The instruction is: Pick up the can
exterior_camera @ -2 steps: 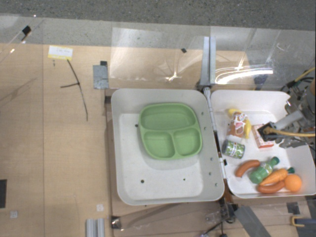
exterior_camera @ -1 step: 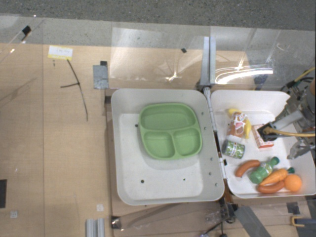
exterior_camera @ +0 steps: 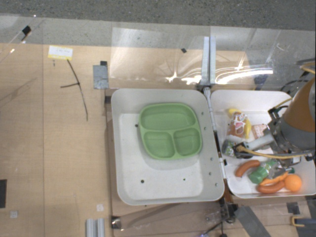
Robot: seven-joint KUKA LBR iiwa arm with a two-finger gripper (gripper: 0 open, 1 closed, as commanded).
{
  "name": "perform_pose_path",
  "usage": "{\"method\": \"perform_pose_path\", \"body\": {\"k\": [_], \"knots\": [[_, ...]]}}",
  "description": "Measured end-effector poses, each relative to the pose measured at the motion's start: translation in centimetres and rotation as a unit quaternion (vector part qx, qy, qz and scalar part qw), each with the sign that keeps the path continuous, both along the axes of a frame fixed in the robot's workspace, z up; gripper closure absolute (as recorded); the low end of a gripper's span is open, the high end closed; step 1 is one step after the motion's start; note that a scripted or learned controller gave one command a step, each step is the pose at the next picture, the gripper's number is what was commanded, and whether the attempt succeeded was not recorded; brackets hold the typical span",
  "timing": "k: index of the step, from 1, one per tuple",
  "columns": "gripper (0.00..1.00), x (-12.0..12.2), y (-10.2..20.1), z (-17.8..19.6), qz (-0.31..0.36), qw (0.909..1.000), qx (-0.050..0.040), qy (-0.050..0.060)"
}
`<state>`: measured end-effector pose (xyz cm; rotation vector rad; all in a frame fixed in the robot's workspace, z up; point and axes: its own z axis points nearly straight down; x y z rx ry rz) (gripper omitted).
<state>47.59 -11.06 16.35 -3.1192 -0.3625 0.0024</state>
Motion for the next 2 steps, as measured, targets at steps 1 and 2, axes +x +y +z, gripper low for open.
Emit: {"method": "perform_pose_path", "body": {"k": [1,2], "knots": [[1.0,0.1,0.0,1.1,0.001,1.0,0.0004,-0.001],[1.0,10.3,1.5,9.6,-0.01,0.9999,-0.0006,-0.003]]}}
